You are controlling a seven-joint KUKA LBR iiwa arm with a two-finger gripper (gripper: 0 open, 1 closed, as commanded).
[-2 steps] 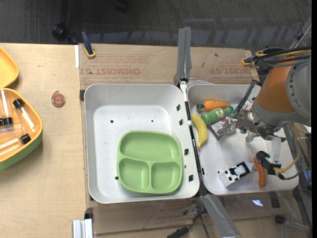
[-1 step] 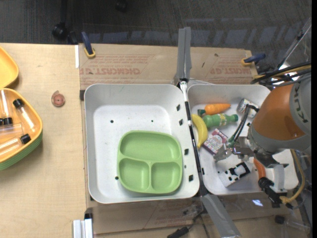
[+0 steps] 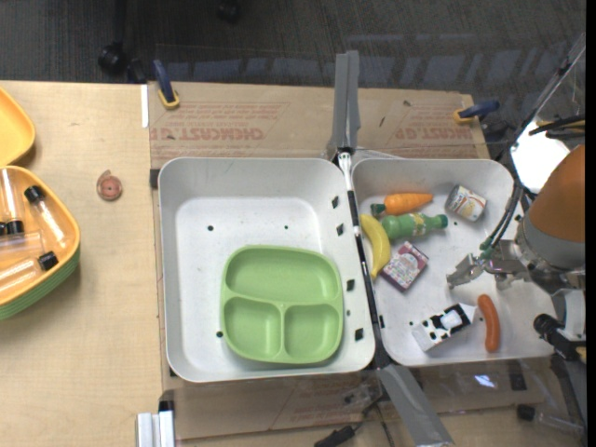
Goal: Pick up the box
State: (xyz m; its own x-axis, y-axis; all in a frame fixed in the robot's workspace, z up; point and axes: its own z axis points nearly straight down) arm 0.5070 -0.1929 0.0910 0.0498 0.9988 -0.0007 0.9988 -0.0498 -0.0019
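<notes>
Two boxes lie in the right bin (image 3: 494,180). One is a small pink and white box (image 3: 405,266) near the middle, beside a banana (image 3: 376,240). The other is a black-and-white patterned box (image 3: 443,328) near the front edge. My gripper (image 3: 472,269) hangs over the right part of this bin, to the right of the pink box and above the patterned one. It holds nothing that I can see. The arm's grey body and orange band (image 3: 563,208) come in from the right.
The right bin also holds a carrot (image 3: 408,201), a green bottle (image 3: 413,224), a small can (image 3: 466,203) and a red sausage-shaped item (image 3: 489,322). A green divided plate (image 3: 282,303) sits in the left bin (image 3: 186,250). A yellow tray with vials (image 3: 28,240) stands far left.
</notes>
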